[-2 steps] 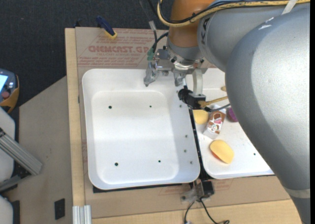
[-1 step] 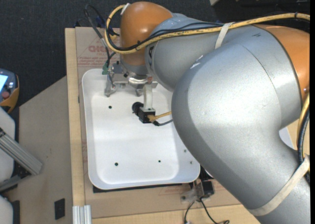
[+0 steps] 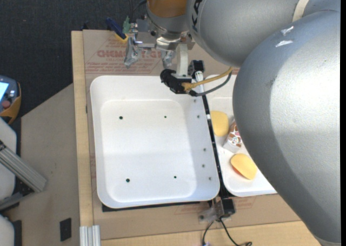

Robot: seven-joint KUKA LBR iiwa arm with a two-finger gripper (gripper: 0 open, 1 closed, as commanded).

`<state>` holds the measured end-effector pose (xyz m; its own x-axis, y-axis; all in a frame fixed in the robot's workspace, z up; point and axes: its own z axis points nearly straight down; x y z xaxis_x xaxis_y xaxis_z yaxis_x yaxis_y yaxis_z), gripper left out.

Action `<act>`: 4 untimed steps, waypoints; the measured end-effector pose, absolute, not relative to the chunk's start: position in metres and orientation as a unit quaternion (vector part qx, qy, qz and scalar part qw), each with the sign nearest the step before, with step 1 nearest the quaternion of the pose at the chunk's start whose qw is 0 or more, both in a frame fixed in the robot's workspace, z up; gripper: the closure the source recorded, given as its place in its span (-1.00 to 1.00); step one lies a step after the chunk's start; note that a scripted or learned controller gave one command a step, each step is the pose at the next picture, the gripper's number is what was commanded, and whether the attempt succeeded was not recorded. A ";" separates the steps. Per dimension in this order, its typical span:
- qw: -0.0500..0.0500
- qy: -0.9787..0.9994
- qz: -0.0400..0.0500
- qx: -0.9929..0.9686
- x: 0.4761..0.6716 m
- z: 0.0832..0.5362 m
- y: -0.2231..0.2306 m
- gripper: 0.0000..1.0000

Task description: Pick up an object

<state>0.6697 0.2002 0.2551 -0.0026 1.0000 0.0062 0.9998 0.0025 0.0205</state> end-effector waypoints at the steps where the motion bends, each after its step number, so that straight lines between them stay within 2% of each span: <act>1: -0.002 0.706 -0.003 0.708 0.664 0.076 0.171 -1.00; 2: 0.006 0.708 0.009 0.707 0.670 0.257 0.175 -1.00; 3: -0.002 0.708 -0.002 0.707 0.663 0.076 0.192 -1.00; 4: 0.004 0.707 0.007 0.707 0.669 0.244 0.182 -1.00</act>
<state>0.6689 0.1823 0.2445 0.0002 1.0000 0.0039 0.9999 -0.0003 0.0165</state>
